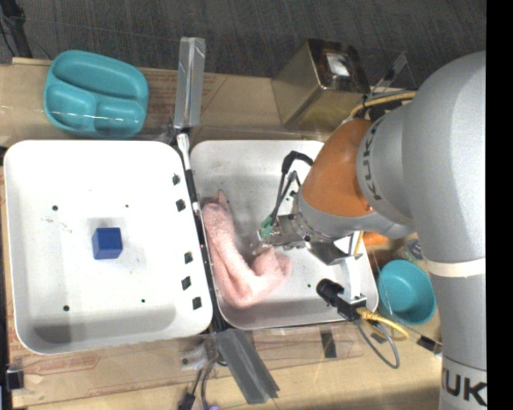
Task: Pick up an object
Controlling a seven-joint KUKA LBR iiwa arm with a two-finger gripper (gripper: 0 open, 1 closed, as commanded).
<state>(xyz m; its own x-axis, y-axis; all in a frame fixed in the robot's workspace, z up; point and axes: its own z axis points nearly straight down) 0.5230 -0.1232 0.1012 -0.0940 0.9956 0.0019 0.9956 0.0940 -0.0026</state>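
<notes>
A crumpled pink cloth [236, 259] lies along the left wall of the right bin [239, 162]. A small blue cube [108, 243] sits in the middle of the left bin [34, 178]. My gripper [269, 239] reaches down into the right bin from under the orange band of the arm [346, 178]. It is right at the upper right edge of the pink cloth, and the arm hides much of it.
A teal divided tray [96, 92] rests on the bench beyond the left bin. A teal bowl [406, 290] stands right of the right bin. A tan box [321, 84] sits behind the right bin. Cables trail near the bin's front right corner.
</notes>
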